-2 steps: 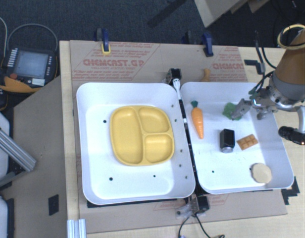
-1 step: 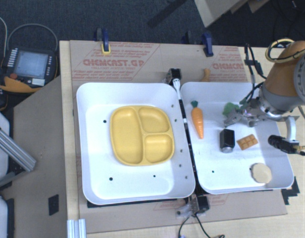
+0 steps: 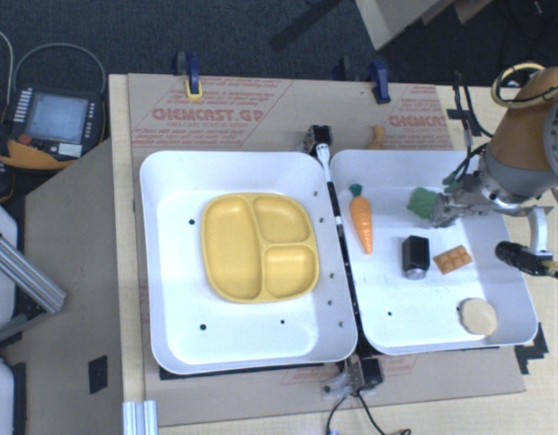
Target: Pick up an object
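Touching hand (image 3: 449, 204): green object (image 3: 423, 203)

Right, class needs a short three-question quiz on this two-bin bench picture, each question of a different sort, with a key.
1. True or false: the yellow divided tray lies in the left bin.
2. Which thing lies nearest the divider between the bins? A) the carrot B) the round biscuit C) the brown cracker
3. Fill in: the hand is down beside the ____ object in the right bin.

Key: 1 true. 2 A. 3 green. Whether the hand grips that object cannot be told.
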`<state>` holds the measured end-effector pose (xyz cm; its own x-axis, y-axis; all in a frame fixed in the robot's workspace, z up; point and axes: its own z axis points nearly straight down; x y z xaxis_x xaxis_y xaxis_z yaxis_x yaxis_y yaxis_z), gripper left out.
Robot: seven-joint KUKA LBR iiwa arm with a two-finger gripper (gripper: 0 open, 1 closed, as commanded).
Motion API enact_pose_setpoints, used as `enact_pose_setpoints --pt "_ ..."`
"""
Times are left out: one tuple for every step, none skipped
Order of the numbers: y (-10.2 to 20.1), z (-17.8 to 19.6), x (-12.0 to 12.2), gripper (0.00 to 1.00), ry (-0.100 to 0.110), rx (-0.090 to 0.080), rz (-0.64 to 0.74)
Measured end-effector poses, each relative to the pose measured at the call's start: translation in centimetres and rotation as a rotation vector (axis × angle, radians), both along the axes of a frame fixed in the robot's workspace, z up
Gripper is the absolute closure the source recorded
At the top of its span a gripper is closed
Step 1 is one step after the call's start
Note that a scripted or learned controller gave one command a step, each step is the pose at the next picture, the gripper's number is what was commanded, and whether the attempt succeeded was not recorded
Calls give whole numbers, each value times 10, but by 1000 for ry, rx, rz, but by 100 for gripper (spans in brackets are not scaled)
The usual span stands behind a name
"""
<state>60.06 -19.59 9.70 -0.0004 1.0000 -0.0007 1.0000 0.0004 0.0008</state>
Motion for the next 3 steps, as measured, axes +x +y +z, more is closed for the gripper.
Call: enact_pose_setpoints --pt "-4 46 -5 100 -4 -2 -1" --pt "-6 111 -5 100 -7 -3 0" --pt "-6 117 -4 100 -3 -1 0"
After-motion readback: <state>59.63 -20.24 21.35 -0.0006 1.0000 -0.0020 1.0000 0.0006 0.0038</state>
